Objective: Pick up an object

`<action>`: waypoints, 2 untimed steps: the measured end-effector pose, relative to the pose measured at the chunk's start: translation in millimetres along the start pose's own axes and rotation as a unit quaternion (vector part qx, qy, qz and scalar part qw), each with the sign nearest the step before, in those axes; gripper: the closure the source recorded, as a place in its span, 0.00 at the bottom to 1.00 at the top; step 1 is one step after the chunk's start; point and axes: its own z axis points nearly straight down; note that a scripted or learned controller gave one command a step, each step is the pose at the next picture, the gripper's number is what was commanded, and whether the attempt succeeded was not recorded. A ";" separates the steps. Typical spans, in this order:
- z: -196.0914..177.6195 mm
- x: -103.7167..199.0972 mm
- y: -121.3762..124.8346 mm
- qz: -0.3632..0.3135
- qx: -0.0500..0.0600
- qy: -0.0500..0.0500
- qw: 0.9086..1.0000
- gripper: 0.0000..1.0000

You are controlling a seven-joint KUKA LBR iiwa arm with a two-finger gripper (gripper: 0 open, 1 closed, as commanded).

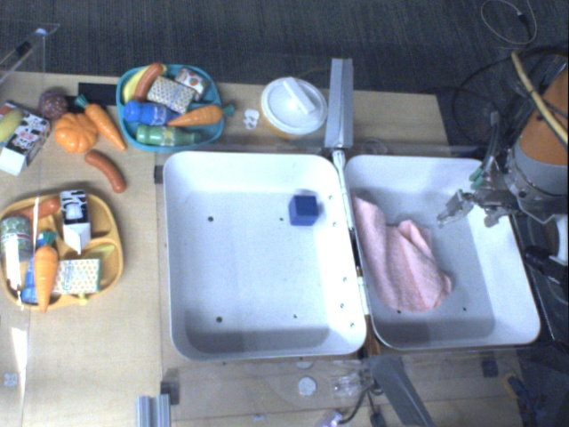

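A small blue cube (304,209) rests in the left bin (222,327), near its upper right corner. A crumpled pink cloth (402,254) lies along the left side of the right bin (498,323). My gripper (469,213) hangs over the right bin's upper right part, to the right of the cloth and apart from it. Its fingers are spread open with nothing between them. The grey arm with its orange band (544,136) comes in from the right edge.
A metal divider post (339,105) stands between the bins at the back. Behind the left bin are a white lidded bowl (294,105) and a blue dish of toy food (169,107). A yellow plate of toys (62,249) and loose toy vegetables lie at the far left.
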 end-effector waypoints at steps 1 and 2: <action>92.8 64.4 -5.9 -0.070 -0.004 -0.001 0.998 0.00; 3.2 114.2 -6.3 -0.050 -0.002 0.000 0.999 0.00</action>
